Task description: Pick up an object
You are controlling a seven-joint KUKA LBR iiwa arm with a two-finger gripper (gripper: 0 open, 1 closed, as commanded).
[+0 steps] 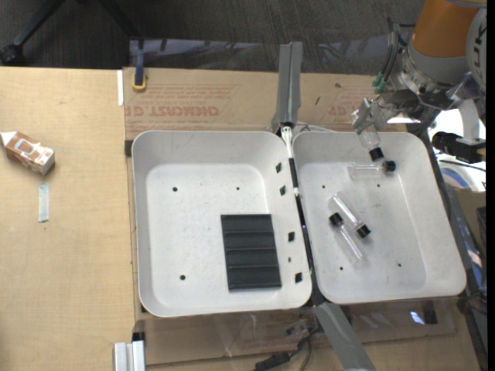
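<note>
camera view has the gripper (370,127) at upper right, raised over the right bin (441,207), pinching a clear black-capped tube (372,143) so it hangs free.

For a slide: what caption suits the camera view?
Gripper over right bin's far edge; clear tubes inside, black block in left bin.

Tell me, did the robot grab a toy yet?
Maybe. The gripper is over the right bin's far edge, and a clear tube with a black cap hangs right under it. Whether it is truly gripped is unclear. Three more tubes lie in that bin, and a black block in the left.
</note>
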